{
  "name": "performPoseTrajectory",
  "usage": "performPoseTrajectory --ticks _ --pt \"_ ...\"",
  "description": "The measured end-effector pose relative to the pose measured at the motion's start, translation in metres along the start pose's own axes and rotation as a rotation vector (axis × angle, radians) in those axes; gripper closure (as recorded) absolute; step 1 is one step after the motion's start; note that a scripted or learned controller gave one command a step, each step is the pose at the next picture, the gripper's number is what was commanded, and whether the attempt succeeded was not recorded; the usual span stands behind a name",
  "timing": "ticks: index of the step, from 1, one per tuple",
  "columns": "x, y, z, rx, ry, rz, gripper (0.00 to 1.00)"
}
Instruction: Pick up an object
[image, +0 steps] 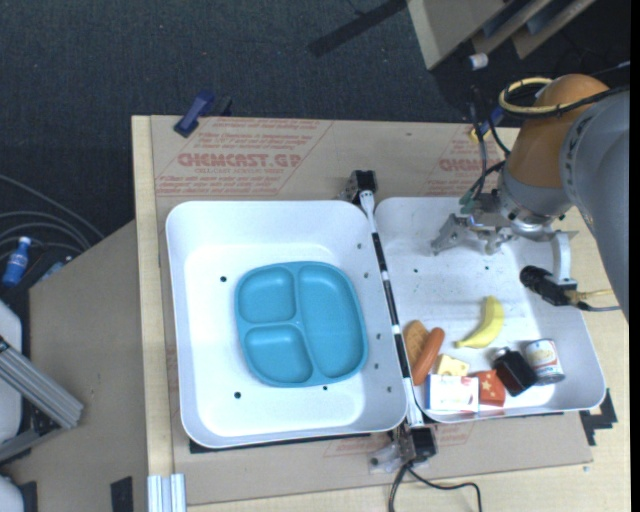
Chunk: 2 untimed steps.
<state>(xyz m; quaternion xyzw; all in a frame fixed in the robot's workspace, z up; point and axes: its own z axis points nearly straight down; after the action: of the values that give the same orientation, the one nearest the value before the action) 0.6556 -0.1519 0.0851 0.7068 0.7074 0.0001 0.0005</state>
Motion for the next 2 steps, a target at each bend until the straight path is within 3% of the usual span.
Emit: performPoseTrajectory --ticks 1,2 --pt "0.009 0.011 0.000 -0.001 0.000 0.000 0.00" --pt "0.024 -0.027 0.000 0.003 0.001 0.001 0.00"
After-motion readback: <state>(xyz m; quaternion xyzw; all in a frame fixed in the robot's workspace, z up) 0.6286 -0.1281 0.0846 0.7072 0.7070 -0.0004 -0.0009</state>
